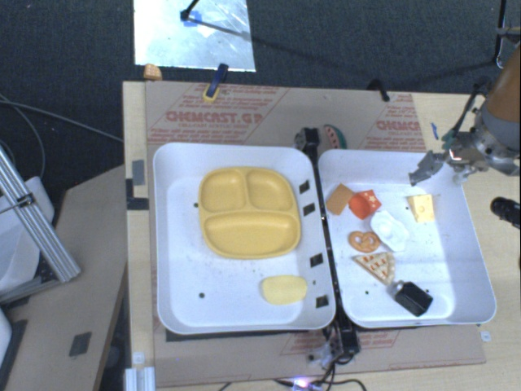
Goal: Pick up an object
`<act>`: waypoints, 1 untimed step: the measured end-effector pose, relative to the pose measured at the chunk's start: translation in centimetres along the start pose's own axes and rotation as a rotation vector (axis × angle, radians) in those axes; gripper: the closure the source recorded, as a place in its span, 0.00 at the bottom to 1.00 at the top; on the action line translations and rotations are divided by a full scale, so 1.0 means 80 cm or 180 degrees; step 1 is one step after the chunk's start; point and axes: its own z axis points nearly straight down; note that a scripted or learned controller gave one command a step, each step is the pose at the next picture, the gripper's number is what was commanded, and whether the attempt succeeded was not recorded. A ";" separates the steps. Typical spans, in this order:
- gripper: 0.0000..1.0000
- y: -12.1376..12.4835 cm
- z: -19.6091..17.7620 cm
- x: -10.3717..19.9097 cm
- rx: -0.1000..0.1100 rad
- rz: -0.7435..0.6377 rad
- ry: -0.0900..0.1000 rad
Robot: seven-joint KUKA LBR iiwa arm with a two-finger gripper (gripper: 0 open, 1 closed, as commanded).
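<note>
The right bin (pixel 472 251) holds several small items: a brown block (pixel 339 198), a red piece (pixel 365 204), a white lump (pixel 389 229), a pretzel (pixel 364 240), a waffle wedge (pixel 376 264), a black object (pixel 413 297) and a pale yellow cheese piece (pixel 421 208). My gripper (pixel 444 164) hangs at the bin's far right corner, above and just beyond the cheese piece, with nothing seen between its fingers. The arm comes in from the right edge.
The left bin (pixel 175 243) holds a yellow divided plate (pixel 248 213) and a pale yellow oval (pixel 284 289). Both bins rest on cardboard (pixel 244 116). A shiny sheet (pixel 194 23) lies beyond the bench, and a metal frame (pixel 32 218) stands at left.
</note>
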 end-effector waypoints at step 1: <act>0.00 -0.069 0.123 0.053 0.0038 0.0004 0.0018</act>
